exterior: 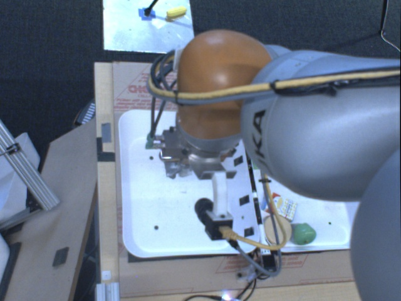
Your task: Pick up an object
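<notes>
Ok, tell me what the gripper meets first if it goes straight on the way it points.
Most likely the bare white floor of the left bin: the gripper points down at it, though the wrist hides the exact spot beneath.

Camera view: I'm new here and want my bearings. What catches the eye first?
The grey arm with its orange band dominates, reaching from the right over the bins. A green object lies at the front of the right bin, and a yellow object sits on a pale sheet beyond the bins.
</notes>
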